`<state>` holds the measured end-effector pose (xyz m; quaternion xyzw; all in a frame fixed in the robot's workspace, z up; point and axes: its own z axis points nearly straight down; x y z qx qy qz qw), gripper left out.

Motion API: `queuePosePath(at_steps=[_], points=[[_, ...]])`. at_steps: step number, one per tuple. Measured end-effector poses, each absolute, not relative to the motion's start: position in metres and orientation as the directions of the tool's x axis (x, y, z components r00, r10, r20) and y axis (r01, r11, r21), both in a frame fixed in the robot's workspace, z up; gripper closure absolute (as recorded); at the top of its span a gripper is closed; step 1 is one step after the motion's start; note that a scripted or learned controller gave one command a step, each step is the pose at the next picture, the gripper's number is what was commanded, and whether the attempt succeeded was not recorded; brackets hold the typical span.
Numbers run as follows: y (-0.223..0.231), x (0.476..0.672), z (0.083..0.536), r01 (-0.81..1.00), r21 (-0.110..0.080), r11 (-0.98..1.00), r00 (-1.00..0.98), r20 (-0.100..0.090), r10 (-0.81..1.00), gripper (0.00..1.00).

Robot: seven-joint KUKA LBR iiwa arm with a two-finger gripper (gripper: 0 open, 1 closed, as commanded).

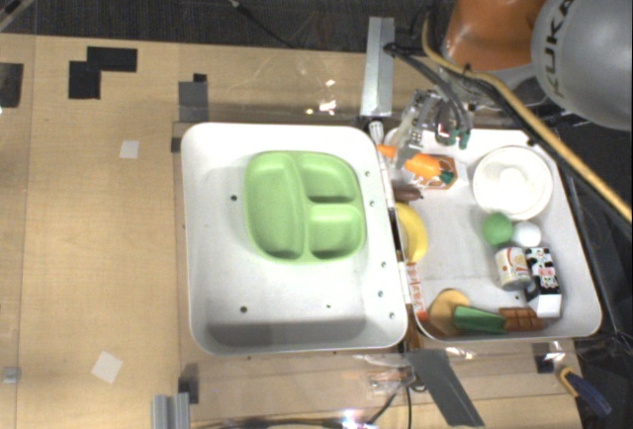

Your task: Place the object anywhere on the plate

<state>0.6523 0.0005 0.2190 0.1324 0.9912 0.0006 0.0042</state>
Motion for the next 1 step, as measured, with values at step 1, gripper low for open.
queuePosePath(at_steps=[1], points=[[0.057,0.6044,0.1848,0.116,0.003,0.993,-0.993,-0.004,0.116,1.0]])
